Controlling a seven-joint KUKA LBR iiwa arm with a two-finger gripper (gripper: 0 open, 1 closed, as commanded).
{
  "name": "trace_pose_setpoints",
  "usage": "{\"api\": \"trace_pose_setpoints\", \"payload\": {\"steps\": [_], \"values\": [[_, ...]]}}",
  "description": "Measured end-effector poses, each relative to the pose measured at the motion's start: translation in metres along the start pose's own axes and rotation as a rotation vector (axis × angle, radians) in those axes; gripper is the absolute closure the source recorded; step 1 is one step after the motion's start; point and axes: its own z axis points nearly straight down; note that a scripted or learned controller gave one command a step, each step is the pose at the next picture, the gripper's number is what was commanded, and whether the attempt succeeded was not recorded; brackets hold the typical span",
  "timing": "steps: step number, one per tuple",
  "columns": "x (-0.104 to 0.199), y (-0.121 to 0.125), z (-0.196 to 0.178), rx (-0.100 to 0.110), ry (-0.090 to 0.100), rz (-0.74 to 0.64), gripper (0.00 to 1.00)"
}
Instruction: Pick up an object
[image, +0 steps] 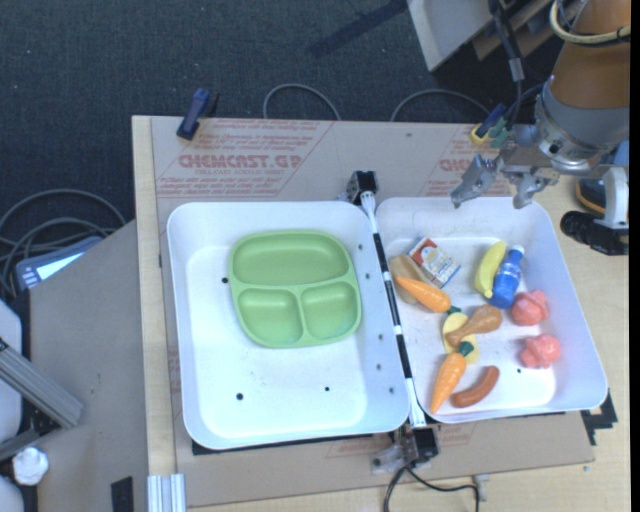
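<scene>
Gripper (493, 190) fingers stand spread apart with nothing between them, hovering above the back rim of the right shallow white bin (575, 300). Inside that bin lie a yellow plastic banana (488, 268) touching a blue bottle (507, 277), two orange toy carrots (423, 293), a small red-and-white carton (434, 261) and a brown sausage (474, 387). A green three-compartment tray (294, 287) sits in the left white bin (200, 330).

light: bright, even | shadows: soft, faint | glare: mild on white bins (190, 330) | focus: slightly soft overall
</scene>
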Motion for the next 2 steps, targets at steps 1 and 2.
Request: {"api": "trace_pose_setpoints", "payload": {"steps": [1, 2], "values": [[-0.055, -0.013, 0.060, 0.000, -0.001, 0.001, 0.00], [-0.075, 0.003, 0.188, -0.006, -0.003, 0.000, 0.00]]}}
